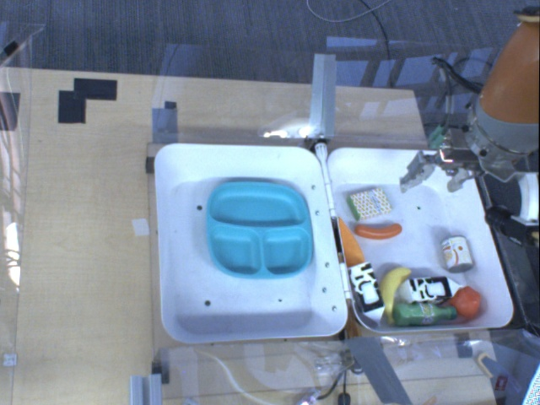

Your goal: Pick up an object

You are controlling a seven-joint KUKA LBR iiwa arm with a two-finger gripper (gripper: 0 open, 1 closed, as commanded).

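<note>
My gripper [436,175] hangs open over the far part of the right bin [498,260], with nothing between its fingers. Below and left of it lie a green-and-white checked packet [369,202] and a red sausage [377,231]. An orange carrot [348,244] rests along the bin's left wall. A small white can [456,253] sits near the right wall. At the near end are a yellow banana [393,284], a green bottle [423,314], a red tomato [468,303] and two black-and-white items [364,283].
The left bin [177,226] holds a blue sectioned plate [259,228]. A metal post [324,91] stands behind the divider between the bins. Cables run across the floor at the back.
</note>
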